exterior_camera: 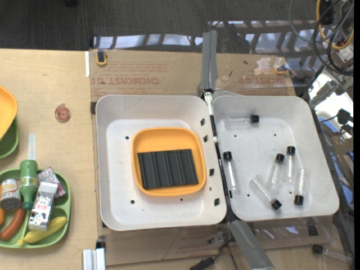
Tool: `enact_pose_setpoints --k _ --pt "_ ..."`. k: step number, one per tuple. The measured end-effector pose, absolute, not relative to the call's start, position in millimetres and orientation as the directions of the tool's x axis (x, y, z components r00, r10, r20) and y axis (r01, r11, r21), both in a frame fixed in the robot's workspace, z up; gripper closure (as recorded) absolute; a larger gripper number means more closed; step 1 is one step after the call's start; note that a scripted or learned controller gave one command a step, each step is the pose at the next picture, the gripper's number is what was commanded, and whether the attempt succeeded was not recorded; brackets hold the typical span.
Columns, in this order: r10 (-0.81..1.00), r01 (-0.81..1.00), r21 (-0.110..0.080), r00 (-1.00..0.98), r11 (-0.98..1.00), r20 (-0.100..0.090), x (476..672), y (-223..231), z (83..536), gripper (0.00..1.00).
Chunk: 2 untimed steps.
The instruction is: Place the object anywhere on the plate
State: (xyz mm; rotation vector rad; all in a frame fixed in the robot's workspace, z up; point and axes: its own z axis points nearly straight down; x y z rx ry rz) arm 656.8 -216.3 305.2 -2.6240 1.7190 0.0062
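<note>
An orange, rounded-square plate lies in the middle of the left white bin. A dark grey ribbed pad covers most of the plate's inside. In the right white bin lie several clear tubes with black caps. One tube is near the back wall and one tube lies along the left wall. The others form a cluster at the front right.
To the left of the bins, on the wooden bench, stands a green tray with toy food and a small bottle. An orange bowl sits at the left edge and a small pink disc lies nearby. Cardboard lies behind the bins.
</note>
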Motion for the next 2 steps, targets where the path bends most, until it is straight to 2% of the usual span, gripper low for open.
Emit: enact_pose_setpoints --k 1,2 --pt "-0.705 -0.705 -0.004 0.710 -0.710 -0.002 660.2 -207.7 344.3 0.00" --pt "-0.430 -0.430 -0.005 0.903 -0.903 0.000 660.1 -211.2 334.3 0.00"
